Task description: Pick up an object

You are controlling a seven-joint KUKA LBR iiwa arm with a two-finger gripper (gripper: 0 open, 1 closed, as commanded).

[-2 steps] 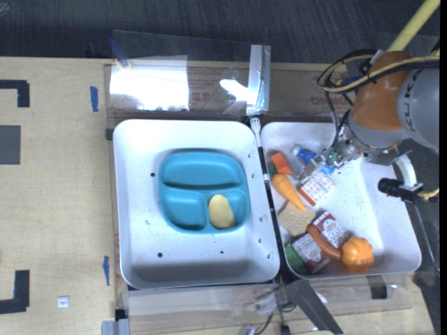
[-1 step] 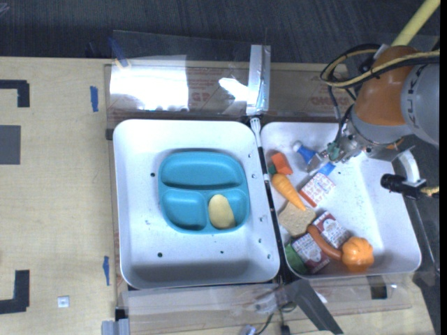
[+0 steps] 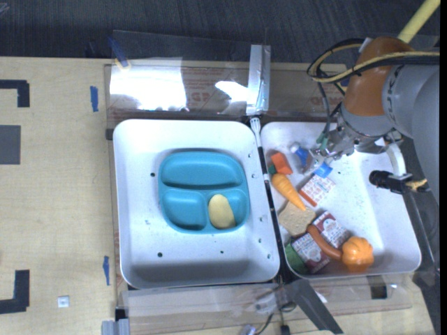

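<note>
claw (image 3: 334, 145) is low over the upper part of the right bin (image 3: 391, 218), just above a red-and-white packet (image 3: 318, 187) beside a carrot (image 3: 288, 190), its opening not discernible and nothing visibly gripped; a yellow potato (image 3: 221, 211) sits in the blue tray (image 3: 188, 173) in the left bin (image 3: 133, 208).

Bare floor of the right white bin (image 3: 380, 218) lies open at right-centre; toy food crowds its left side, around the orange plastic carrot (image 3: 288, 191).
</note>
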